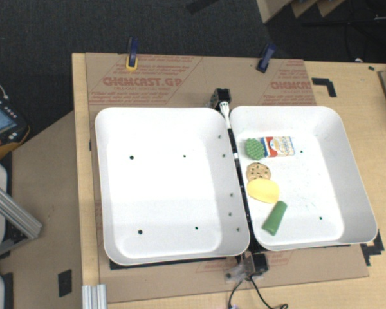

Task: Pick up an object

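Observation:
The right bin (347, 172) holds several small items near its left wall. A blue, white and red carton (278, 147) lies flat, with a round green textured piece (255, 149) touching its left end. Below them sits a brown cookie with dark chips (258, 171). A yellow rounded piece (263, 190) rests just under the cookie. A green cylinder (275, 217) lies tilted below the yellow piece.
The left bin (116, 237) sits beside the right one, joined by a dark seam (235, 166). Both rest on a brown board (83, 140) held by a yellow clamp (132, 53) and a blue clamp (266, 56). A metal rail (13, 208) stands at far left.

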`<state>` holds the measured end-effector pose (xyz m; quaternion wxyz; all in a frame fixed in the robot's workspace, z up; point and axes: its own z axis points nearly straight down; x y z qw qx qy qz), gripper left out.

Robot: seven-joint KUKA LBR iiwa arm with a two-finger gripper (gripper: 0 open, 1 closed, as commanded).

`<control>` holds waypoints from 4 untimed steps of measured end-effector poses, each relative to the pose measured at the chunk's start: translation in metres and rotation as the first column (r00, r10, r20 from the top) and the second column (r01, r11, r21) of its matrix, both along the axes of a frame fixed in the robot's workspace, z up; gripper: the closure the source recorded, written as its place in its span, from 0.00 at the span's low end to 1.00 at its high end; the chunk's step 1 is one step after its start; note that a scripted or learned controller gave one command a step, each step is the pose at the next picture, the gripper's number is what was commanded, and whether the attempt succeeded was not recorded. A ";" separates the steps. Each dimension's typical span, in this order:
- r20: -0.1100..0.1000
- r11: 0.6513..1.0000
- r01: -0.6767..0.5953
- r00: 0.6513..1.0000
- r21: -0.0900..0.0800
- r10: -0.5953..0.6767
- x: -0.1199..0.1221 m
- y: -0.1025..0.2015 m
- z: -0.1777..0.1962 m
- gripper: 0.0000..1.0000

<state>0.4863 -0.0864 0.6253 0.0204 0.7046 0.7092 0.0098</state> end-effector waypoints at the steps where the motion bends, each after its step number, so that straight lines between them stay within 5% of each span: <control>1: -0.001 1.000 0.000 1.000 0.000 0.000 0.000 0.000 0.000 0.00; 2: -0.055 1.000 -0.001 0.998 0.017 0.002 0.059 0.074 -0.097 0.00; 3: -0.041 1.000 -0.006 0.999 0.019 0.007 0.063 0.194 -0.091 0.00; 4: -0.042 1.000 0.003 0.999 0.015 -0.003 0.180 0.243 -0.094 0.00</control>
